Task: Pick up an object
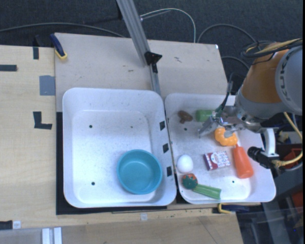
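Orange and lumpy, a small toy (226,136) lay in the right bin (259,192), touching the gripper (217,123) that hovered low over it; the fingers stood apart, one metal tip reaching left, clamped on nothing; a clean pick seemed to call for centring over the toy before closing, keeping clear of the orange bottle (242,162) and red carton (216,160) just nearer; a blue bowl (139,171) sat in the left bin (71,136).
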`<state>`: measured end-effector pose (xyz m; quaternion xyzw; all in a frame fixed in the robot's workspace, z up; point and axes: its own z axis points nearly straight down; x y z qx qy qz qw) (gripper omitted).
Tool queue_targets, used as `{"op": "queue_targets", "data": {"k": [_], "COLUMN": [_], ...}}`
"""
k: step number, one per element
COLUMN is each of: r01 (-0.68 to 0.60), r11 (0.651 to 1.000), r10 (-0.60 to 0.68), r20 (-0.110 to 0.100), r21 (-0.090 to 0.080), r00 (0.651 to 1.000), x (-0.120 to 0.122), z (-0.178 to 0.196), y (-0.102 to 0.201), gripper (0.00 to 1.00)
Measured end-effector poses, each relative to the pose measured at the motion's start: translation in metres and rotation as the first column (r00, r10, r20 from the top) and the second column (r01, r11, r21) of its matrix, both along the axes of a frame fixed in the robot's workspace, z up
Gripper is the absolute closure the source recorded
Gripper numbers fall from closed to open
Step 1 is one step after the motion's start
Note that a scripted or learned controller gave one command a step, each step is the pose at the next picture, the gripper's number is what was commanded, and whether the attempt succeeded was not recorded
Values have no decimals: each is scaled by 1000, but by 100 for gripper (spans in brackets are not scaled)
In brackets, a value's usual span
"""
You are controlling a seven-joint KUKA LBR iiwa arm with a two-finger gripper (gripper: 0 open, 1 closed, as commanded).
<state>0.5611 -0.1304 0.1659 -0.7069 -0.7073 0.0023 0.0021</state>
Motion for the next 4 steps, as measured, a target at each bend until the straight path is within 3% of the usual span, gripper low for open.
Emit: {"op": "queue_targets", "data": {"k": [1,2,4], "r01": [0,-2,-1], "r11": [1000,1000,1000], "r10": [0,2,2], "r20": [-1,3,12], "r21": [1,1,-1], "r00": [1000,1000,1000], "x": [-3,-2,-3], "z": [-45,-33,80], "y": [-5,-4,-11], "gripper": [0,100,100]}}
